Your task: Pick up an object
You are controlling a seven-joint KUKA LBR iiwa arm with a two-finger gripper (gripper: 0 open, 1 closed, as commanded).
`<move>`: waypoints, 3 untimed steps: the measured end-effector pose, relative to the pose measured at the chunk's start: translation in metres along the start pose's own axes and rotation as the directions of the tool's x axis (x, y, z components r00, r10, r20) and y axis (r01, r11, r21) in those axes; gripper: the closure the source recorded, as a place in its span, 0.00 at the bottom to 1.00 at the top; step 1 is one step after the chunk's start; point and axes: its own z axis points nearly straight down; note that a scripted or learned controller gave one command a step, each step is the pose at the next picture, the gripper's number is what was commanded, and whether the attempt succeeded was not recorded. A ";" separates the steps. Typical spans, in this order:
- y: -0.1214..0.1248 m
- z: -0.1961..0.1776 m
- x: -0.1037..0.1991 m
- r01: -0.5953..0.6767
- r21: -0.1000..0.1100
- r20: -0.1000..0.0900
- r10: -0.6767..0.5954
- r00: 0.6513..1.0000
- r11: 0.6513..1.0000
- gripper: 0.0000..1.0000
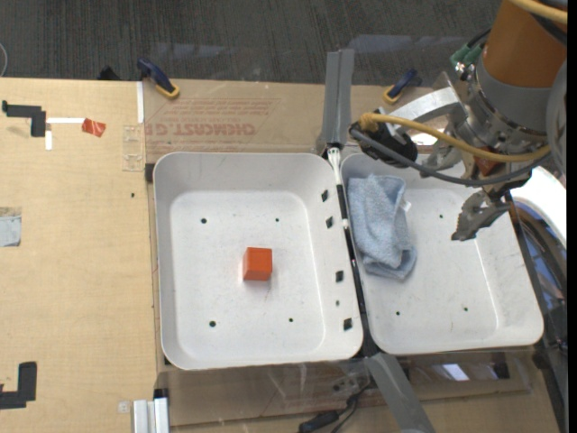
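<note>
So, block: a small orange block sits in the left bin, not picked up.
Cloth: a blue cloth lies in the right bin, near its left wall.
Gripper: the gripper hangs over the right bin, jaws a little apart, holding nothing.
Left to do: all of it, I think.
Writing: printed letters on the cardboard look backwards, hard to read.

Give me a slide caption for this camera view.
Pincer hovers over right bin beside blue cloth; orange block sits in left bin.
</note>
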 end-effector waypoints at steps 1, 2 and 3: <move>0.106 0.001 -0.022 0.009 0.002 0.005 -0.009 1.000 1.000 0.00; 0.077 0.001 -0.016 0.003 0.001 0.005 -0.003 1.000 1.000 0.00; 0.050 0.001 -0.010 0.001 0.001 0.002 -0.001 1.000 1.000 0.00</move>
